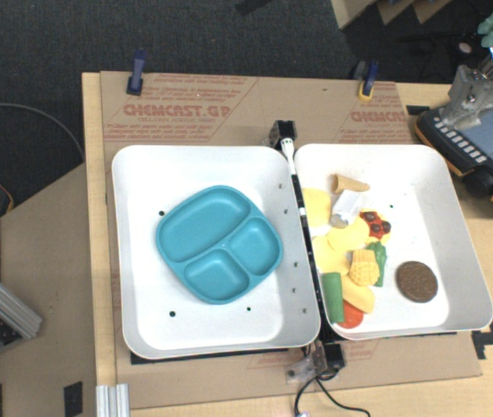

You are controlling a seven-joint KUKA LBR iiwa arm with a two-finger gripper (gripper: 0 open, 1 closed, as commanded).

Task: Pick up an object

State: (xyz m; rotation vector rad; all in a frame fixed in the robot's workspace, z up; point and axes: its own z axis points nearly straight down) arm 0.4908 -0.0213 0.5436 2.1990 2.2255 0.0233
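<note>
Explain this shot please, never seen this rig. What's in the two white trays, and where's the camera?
One fixed camera looks down at a slant on a bench. Two shallow white bins sit side by side on a cardboard sheet. The left bin holds a blue divided plate with three compartments. The right bin holds a jumble of toy food along its left side: a corn cob, a green piece, yellow pieces, plus a brown round cookie lying apart. Nothing is being held; all items rest in the bins.

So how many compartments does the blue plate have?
3. The blue plate lies in the left bin: one large compartment along its upper left, two smaller ones at its right and bottom.
</note>
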